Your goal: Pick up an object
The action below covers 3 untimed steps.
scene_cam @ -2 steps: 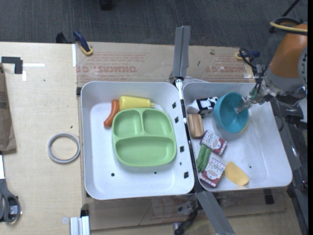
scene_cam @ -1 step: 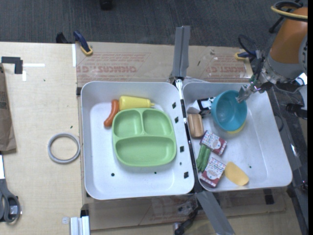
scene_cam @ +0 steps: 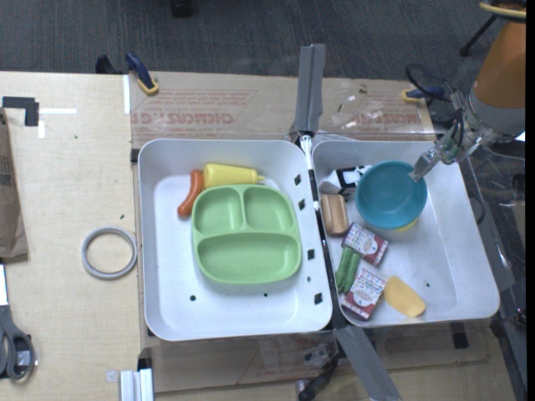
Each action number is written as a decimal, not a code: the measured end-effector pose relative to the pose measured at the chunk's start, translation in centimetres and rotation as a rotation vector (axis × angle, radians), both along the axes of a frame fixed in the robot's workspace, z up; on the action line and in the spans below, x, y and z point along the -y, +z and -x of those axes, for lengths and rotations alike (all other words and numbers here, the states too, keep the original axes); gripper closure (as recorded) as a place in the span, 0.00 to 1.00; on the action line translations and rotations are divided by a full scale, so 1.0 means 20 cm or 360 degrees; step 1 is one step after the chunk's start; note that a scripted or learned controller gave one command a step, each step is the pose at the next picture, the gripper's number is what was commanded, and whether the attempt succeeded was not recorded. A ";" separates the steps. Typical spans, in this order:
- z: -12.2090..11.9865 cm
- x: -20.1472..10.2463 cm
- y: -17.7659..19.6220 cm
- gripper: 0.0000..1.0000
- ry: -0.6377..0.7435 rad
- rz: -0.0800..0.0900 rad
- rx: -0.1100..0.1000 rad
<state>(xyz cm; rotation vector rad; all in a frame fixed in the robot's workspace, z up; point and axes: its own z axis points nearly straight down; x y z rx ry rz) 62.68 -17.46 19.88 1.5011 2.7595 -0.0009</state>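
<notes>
My gripper (scene_cam: 425,167) hangs over the back of the right bin (scene_cam: 468,257), right at the far right rim of a blue bowl (scene_cam: 389,195); whether it touches the rim is unclear. In front of the bowl lie a brown bread slice (scene_cam: 334,215), a small red and white box (scene_cam: 365,243), a green pod (scene_cam: 347,270), a second red and white box (scene_cam: 362,295) and a yellow wedge (scene_cam: 405,297). The left bin (scene_cam: 163,266) holds a green divided plate (scene_cam: 247,234), a yellow piece (scene_cam: 230,175) and an orange sausage-shaped piece (scene_cam: 191,192).
The arm with its orange band (scene_cam: 504,57) comes in from the upper right. On the bench to the left lie a grey tape ring (scene_cam: 109,251) and scissors (scene_cam: 12,353). A grey divider post (scene_cam: 310,90) stands between the bins at the back.
</notes>
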 end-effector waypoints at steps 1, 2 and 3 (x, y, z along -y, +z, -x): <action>0.00 0.00 0.00 0.00 0.0000 0.0000 0.0002; 0.04 0.19 -0.53 0.00 0.0083 0.0001 0.0004; 0.13 0.11 -0.53 0.00 -0.0420 0.0000 0.0002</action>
